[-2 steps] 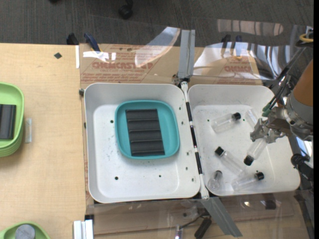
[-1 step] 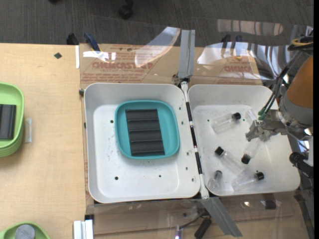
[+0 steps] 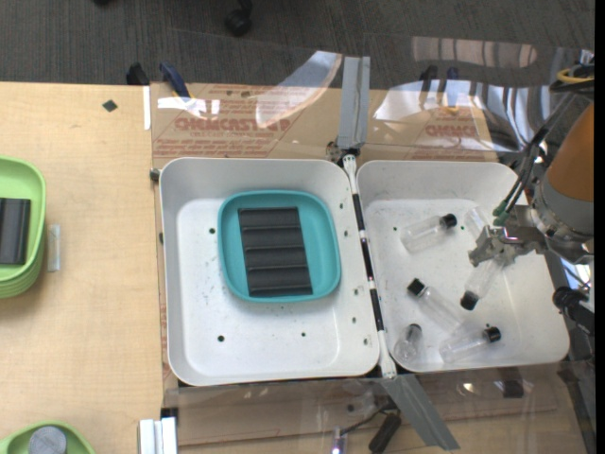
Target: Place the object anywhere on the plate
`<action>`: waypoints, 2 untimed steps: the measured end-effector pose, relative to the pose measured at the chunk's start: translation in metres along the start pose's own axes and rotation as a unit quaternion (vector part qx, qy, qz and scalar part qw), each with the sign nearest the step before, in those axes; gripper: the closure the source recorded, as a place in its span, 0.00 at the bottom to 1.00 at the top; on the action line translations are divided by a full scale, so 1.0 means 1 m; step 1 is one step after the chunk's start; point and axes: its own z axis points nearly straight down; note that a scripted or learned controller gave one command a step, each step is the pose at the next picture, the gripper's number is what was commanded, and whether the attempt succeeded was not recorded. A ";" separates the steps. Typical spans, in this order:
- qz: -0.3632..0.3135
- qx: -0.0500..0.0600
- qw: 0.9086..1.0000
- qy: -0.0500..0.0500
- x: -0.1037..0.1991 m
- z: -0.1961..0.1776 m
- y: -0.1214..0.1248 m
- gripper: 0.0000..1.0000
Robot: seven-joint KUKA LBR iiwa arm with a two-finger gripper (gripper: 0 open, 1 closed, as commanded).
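A teal square plate (image 3: pixel 326 253) with a black ribbed insert (image 3: pixel 274 251) lies in the left bin (image 3: pixel 189 282). Several clear vials with black caps lie in the right bin (image 3: pixel 529 343). One vial (image 3: pixel 476 286) runs slantwise, cap down-left, straight below my gripper (image 3: pixel 492 247), which hangs over the right part of that bin. The vial's upper end meets the gripper's tip, and the view does not settle whether it is gripped or just lying underneath. Other vials lie at the upper middle (image 3: pixel 427 234), centre-left (image 3: pixel 424 294), lower left (image 3: pixel 407 341) and lower right (image 3: pixel 470 342).
A raised divider (image 3: pixel 363 244) separates the two bins. Green dishes (image 3: pixel 21 230) sit on the wooden bench at the far left. Cables and the arm's body (image 3: pixel 572 173) crowd the right bin's right side.
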 end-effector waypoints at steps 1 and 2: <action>0.000 0.001 1.000 -0.001 -0.001 -0.008 0.000 1.00; -0.001 0.002 1.000 -0.001 -0.001 -0.016 0.000 1.00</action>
